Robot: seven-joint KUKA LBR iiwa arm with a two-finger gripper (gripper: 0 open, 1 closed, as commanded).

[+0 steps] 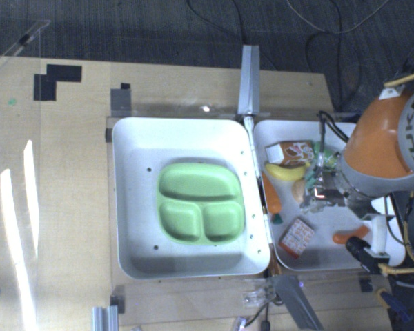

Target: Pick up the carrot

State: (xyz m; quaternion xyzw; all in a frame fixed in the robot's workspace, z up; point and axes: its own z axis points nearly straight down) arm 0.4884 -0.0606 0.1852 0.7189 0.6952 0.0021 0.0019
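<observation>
Camera view: the carrot (272,200) lies along the left wall of the right bin (331,262), below the banana (286,172). The gripper (316,188) hovers just right of both, likely lining up a descent; grip state: cannot tell. Green tray (199,202) sits in left bin (134,185).

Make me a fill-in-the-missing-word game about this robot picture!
1. The green divided plastic tray lies in the ______ white bin.
2. The yellow curved banana lies in the ______ white bin.
3. The tray has ______ compartments.
4. The long orange carrot lies just ______ the banana in the picture.

Missing words: left; right; three; below
</observation>
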